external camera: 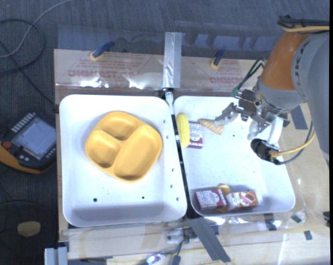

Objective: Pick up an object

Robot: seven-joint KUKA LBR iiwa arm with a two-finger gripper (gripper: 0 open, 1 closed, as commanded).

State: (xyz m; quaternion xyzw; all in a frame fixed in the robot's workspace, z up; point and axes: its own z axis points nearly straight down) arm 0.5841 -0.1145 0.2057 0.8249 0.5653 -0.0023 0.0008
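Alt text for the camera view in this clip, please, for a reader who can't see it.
A grey arm with an orange band reaches from the right, its tool hanging over the right bin near a tan wedge, a corn cob and a small red-and-white carton. Two red packets lie at that bin's near edge. The left bin holds a yellow three-part plate.

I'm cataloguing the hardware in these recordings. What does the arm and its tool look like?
The arm is a thick, rounded grey body with a broad orange band above the wrist. Below that sits a light metallic tool with slim pale parts, and a black round fitting beside it. A yellowish cable and a thin green one loop along the wrist.
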